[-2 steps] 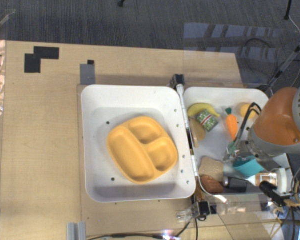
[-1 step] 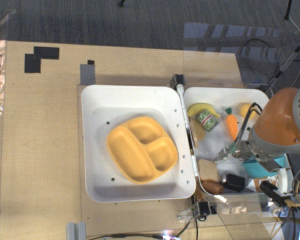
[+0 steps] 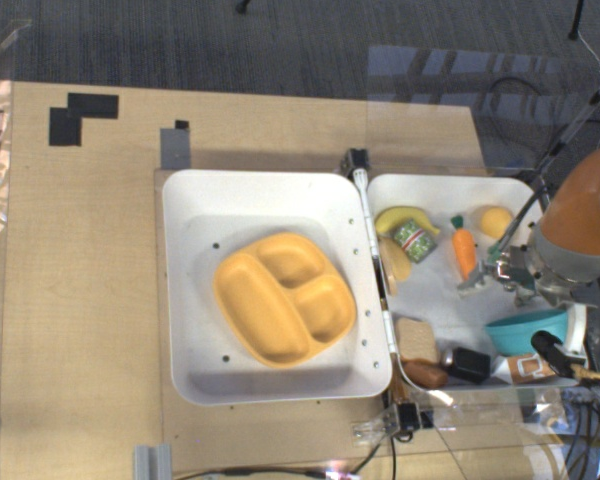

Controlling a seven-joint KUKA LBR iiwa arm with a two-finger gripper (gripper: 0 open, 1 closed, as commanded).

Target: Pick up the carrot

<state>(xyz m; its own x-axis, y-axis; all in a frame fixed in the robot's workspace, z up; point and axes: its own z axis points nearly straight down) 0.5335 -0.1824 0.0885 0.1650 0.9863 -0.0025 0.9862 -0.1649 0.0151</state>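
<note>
The carrot (image 3: 463, 252), orange with a small green top, lies in the right bin (image 3: 435, 193) near its middle, pointing toward the bin's front. My gripper (image 3: 488, 273) hovers just right of the carrot's lower tip and looks open, with nothing between its fingers. The carrot rests on the bin floor, beside the gripper rather than inside it. The arm's orange band (image 3: 580, 208) is at the right edge.
Around the carrot lie a banana (image 3: 400, 217), a green can (image 3: 413, 238), a yellow ball (image 3: 495, 221), a teal bowl (image 3: 525, 330), a black block (image 3: 470, 364) and a brown item (image 3: 427, 373). The left bin (image 3: 195, 228) holds a yellow divided plate (image 3: 283, 296).
</note>
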